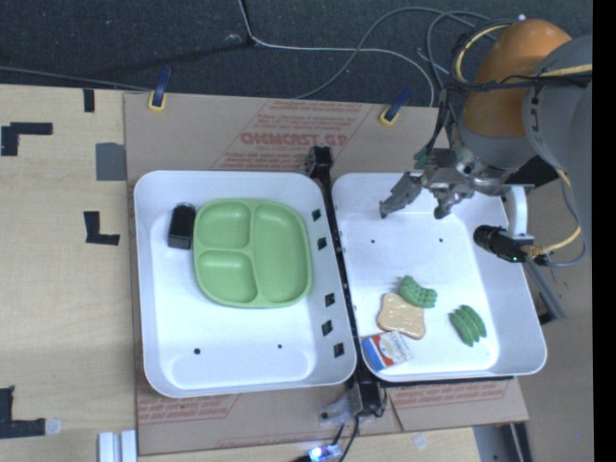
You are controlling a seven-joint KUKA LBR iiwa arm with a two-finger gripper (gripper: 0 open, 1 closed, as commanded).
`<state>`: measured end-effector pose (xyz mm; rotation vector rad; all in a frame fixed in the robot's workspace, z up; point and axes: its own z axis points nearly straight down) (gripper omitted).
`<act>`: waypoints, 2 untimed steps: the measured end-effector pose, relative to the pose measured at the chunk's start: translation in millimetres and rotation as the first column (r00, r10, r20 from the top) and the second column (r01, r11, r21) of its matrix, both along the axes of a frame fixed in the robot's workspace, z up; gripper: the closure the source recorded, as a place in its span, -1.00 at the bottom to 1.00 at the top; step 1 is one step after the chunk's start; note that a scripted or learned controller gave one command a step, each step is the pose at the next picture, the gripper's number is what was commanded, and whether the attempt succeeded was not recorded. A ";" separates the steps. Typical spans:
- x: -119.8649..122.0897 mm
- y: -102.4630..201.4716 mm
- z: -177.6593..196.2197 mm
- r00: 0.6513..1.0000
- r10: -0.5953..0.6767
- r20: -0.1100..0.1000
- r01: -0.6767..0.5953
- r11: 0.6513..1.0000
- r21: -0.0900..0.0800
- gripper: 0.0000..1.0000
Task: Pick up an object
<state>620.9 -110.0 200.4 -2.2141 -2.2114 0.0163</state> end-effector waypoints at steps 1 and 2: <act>2.9 0.3 9.0 1.000 0.003 0.014 -0.003 1.000 -0.001 -1.00; 1.5 -7.6 -51.8 1.000 0.002 0.009 -0.002 1.000 -0.002 -1.00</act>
